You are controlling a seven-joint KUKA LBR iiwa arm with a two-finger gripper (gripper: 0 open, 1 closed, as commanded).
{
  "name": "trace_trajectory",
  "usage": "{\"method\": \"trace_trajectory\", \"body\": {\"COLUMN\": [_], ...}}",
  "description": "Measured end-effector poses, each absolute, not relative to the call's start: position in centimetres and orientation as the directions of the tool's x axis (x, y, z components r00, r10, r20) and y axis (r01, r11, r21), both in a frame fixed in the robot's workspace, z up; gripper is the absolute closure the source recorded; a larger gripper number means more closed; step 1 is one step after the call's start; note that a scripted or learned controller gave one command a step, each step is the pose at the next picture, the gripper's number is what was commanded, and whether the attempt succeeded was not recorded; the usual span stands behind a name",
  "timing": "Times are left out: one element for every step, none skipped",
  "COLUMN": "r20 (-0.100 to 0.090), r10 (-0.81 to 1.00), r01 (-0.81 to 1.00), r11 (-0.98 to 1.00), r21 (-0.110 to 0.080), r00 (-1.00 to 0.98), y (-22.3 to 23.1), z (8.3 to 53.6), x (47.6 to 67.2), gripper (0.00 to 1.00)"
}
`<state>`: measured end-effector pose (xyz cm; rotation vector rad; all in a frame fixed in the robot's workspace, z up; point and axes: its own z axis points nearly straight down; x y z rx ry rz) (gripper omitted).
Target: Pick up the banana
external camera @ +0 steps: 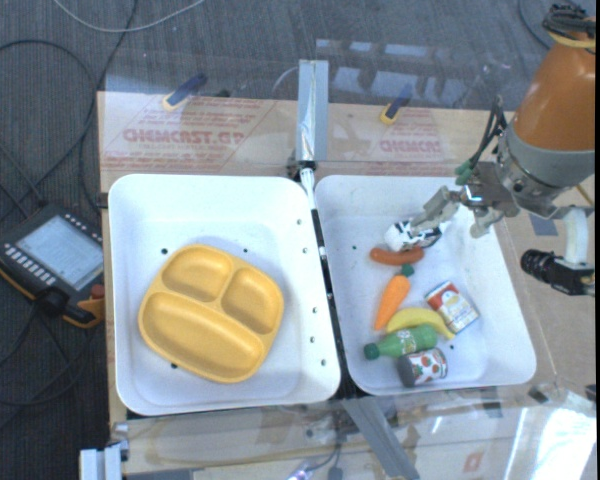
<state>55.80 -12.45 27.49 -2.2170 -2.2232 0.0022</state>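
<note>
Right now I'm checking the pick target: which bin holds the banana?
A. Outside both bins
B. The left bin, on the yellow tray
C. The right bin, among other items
C: the banana lies in the right bin, between the carrot and green bottle.

The grey KUKA arm [552, 158] carries a broad, rounded orange band [565, 93] that swells like a dome above the wrist, with a paler grey collar ring beneath it. At twelve o'clock of the band sits a knot of thin black cables [558, 16]. At nine o'clock of the collar, dark wires and a small green spot meet the pale metal two-finger gripper [458, 213].
</note>
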Motion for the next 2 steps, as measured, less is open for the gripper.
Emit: {"method": "trace_trajectory", "body": {"r20": [0.002,-0.008], "r10": [0.988,0.972], "r01": [0.988,0.972], "r11": [0.154,0.235], "r21": [-0.002,0.019], "r00": [-0.154,-0.235], "y": [-16.5,-14.5], "z": [15.4,9.3], "x": [51.9,49.1], "gripper": [0.0,0.0]}}
